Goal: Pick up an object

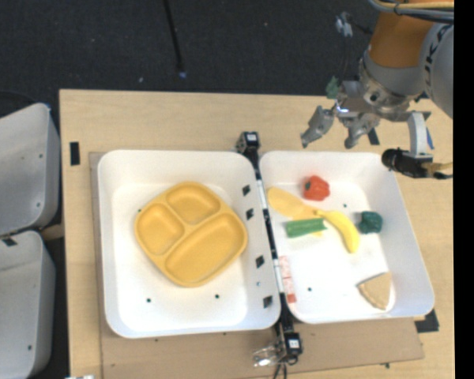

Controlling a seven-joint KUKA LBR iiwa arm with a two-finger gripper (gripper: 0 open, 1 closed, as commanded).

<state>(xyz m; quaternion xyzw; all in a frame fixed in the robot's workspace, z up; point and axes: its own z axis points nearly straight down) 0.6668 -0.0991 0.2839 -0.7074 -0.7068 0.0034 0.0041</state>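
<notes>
Banana [341, 227] lies in the right bin [403, 212]; the claw [336, 133] hangs above its far rim, spread open, holding nothing.

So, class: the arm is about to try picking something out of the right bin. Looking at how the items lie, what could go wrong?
1. The banana, green stick and pale yellow piece touch or overlap, so a grab may catch two or knock one aside.
2. The tan wedge lies close to the right bin wall, leaving little room.
3. The gripper hangs above the bin's far rim, apart from every item, so a descent there may meet nothing.
</notes>
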